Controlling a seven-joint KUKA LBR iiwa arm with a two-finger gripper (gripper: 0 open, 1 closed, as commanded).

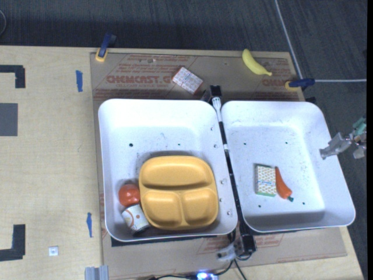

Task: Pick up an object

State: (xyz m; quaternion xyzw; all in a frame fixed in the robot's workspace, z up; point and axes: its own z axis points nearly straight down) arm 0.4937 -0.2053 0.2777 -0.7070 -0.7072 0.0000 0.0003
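Observation:
The left bin [116, 133] holds a yellow divided tray [178, 191], upside down, in its near half. Tucked against the tray's left side are a red-orange ball [128, 194] and a small white and orange cup [135, 217]. In the right bin [274, 127] a small checked pad [265, 180] lies flat, with an orange carrot-shaped toy [282, 185] touching its right side. My gripper [335, 148] shows at the far right, over the right bin's right rim, well apart from the pad and the carrot. Nothing is seen in it.
A yellow banana [255, 63] and a small patterned card [186, 79] lie on the brown board behind the bins. Blue clamps [105, 44] pin the board's far corners. A cable [285, 28] runs across the upper right.

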